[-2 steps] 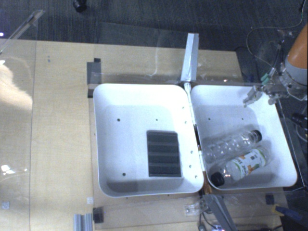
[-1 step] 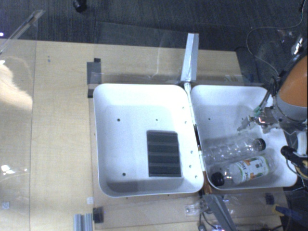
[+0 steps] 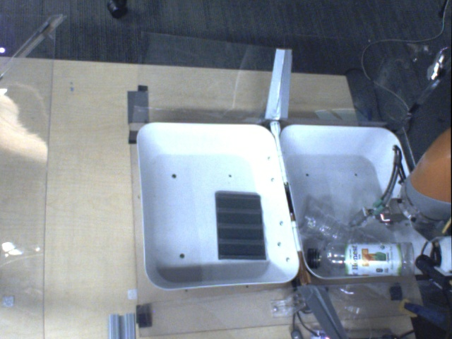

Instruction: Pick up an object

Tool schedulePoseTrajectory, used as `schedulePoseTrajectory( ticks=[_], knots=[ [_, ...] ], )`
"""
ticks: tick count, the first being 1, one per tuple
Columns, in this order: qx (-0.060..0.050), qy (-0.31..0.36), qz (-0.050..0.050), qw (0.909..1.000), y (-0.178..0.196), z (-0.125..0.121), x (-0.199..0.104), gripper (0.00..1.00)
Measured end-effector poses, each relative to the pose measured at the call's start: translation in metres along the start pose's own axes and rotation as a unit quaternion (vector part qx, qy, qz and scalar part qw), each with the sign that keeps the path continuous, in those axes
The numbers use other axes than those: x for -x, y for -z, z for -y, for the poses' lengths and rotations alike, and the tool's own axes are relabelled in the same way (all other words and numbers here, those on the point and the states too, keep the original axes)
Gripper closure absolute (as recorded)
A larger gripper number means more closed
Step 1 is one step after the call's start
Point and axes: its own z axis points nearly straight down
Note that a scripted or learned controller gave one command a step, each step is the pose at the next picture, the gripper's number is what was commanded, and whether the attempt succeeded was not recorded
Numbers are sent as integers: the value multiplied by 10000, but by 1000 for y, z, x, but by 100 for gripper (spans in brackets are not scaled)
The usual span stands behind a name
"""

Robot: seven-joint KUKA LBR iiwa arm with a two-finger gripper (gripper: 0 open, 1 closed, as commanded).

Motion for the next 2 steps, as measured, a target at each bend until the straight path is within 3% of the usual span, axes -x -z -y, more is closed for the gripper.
schedulePoseTrajectory(
  ticks=[1,2],
  knots=[
    [9,111,-19,9999,0,-63,-107,0],
    [4,1370,-13,9906,-1,-115,-109,0]
  ],
)
